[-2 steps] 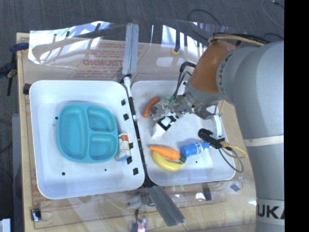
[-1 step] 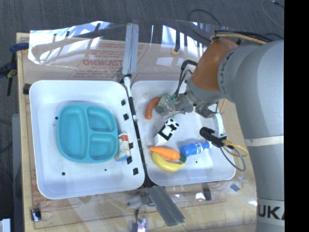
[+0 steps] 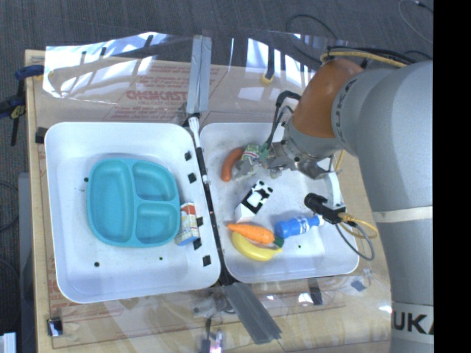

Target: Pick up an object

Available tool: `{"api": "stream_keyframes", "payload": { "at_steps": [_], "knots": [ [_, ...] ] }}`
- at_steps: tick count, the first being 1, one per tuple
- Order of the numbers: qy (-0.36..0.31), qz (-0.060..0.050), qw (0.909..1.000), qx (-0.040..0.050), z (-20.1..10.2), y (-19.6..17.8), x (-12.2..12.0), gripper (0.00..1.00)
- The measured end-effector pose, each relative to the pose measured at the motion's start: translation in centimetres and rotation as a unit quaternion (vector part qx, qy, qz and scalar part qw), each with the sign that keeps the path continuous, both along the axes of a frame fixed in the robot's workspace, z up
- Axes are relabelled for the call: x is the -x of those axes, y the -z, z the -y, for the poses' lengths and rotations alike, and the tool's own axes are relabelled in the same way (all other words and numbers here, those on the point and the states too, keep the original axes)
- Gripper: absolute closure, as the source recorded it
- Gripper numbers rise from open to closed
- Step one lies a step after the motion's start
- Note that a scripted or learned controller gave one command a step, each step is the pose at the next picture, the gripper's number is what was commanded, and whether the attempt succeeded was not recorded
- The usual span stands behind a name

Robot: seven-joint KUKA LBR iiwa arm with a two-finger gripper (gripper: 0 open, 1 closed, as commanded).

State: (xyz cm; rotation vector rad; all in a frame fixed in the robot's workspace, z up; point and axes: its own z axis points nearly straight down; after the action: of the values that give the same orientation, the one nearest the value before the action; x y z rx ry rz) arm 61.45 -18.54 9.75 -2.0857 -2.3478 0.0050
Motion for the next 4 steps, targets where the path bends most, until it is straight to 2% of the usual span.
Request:
{"api": "stream_keyframes", "payload": {
  "at_steps": [1, 2, 3, 4],
  "knots": [
    [-0.026, 0.0, 0.9997, -0.0007, -2.4, 0.8, 5.3, 0.0],
    [-0.029, 0.0, 0.9996, 0.0002, -2.4, 0.0, 5.1, 1.0],
    [-0.029, 0.0, 0.9996, 0.0003, -2.4, 0.0, 5.1, 0.0],
    [-0.072, 0.004, 0.9974, 0.0043, -5.7, 0.6, 13.7, 0.0]
  ]
}}
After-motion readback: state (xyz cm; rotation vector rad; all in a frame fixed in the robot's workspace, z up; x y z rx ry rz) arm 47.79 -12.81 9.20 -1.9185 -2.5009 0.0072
